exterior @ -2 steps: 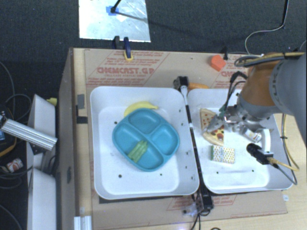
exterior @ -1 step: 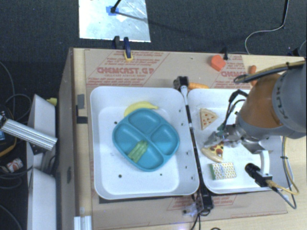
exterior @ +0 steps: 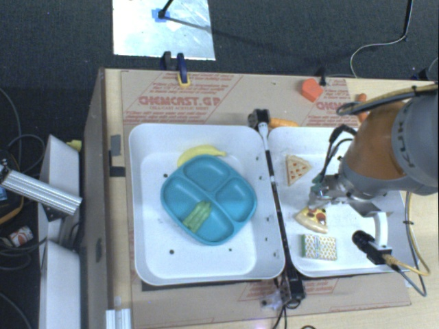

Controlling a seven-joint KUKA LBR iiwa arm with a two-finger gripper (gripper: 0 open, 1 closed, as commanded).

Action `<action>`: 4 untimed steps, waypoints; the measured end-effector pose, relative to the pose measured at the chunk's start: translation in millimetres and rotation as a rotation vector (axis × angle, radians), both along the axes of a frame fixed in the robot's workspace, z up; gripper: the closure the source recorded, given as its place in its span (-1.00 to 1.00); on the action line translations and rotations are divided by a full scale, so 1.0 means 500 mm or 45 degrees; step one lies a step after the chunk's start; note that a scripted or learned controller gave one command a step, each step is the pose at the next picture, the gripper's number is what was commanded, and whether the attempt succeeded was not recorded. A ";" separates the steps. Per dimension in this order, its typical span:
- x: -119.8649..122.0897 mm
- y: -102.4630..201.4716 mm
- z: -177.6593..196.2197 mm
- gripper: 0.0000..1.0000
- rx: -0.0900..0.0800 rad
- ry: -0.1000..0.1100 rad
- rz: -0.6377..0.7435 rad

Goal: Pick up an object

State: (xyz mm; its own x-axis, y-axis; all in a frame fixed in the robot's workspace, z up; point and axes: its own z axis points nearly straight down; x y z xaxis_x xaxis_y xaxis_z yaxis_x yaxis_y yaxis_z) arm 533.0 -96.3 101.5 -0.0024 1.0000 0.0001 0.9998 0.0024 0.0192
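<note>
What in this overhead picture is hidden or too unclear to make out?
- Tool: its tips blur into the pizza slice toy; whether they grip it is unclear.
- Yellow object: partly covered by the blue divided plate.
- Right bin: its far side lies under the arm.
- Patterned square: print too small to read.

The arm (exterior: 405, 139) enters from three o'clock, its thick grey body and orange band filling the upper right of the camera view and slanting down toward eight o'clock. At its lower end the wrist narrows to a dark metal gripper (exterior: 319, 196) that points toward seven o'clock, low in the frame's right half. Black cables loop from the orange band down to the gripper at about ten o'clock of the wrist, and a white bracket with a black stub hangs off the arm toward five o'clock.
</note>
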 end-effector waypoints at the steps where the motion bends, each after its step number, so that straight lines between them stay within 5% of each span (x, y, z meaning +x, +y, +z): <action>1: 0.000 0.000 0.000 -1.00 0.000 0.001 0.000; 2: -0.032 0.016 -0.035 -1.00 0.001 0.024 -0.003; 3: -0.030 0.016 -0.013 1.00 0.001 0.020 -0.001; 4: 0.040 0.178 0.167 1.00 0.001 0.020 0.002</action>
State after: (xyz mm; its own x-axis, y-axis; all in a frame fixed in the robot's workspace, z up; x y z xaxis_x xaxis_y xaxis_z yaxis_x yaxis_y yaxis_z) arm 553.2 -7.2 185.1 -0.0040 1.0000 0.0013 1.0000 0.0040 0.0034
